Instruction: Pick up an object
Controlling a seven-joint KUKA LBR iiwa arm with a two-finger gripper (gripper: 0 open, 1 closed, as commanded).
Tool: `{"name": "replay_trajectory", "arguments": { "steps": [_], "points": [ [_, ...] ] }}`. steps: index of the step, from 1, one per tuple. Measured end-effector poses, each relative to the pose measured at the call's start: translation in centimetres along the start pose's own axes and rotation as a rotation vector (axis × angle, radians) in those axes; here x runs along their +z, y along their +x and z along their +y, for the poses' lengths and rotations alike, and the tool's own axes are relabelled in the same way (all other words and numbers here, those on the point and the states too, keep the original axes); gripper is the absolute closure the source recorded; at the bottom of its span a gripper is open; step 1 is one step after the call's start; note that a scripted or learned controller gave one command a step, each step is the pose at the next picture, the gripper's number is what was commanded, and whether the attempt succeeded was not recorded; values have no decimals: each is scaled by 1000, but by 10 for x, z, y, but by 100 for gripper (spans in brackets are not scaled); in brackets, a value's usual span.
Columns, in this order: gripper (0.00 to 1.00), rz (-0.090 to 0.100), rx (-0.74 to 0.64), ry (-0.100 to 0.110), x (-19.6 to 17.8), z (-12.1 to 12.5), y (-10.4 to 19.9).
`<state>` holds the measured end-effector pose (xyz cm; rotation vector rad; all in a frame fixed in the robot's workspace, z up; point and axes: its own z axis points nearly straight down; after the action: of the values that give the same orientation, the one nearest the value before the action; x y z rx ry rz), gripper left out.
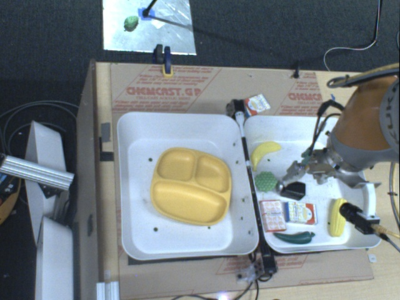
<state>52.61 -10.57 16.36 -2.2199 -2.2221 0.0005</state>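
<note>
Now, hand [292, 186]: low in the right bin [294, 127], beside the green ball [265, 181]; cannot tell its spread.
Writing: "CHEMCAST GP" on the cardboard [164, 91].

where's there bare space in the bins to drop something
Free: the left bin floor around the yellow divided plate, and the right bin's far strip above the banana. Crowded: its near half, with green ball, cards, pepper, corn, gripper.

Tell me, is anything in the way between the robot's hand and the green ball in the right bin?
Nothing visible is. The hand hangs just right of the green ball, with bare bin floor between them. The banana lies above the ball and the cards below, both off to the side.
</note>
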Motion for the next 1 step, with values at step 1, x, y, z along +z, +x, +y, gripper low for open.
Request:
{"name": "replay_trajectory", "arguments": {
  "steps": [1],
  "points": [
    [0, -1, 0, -2, 79, -8, -17]
  ]
}}
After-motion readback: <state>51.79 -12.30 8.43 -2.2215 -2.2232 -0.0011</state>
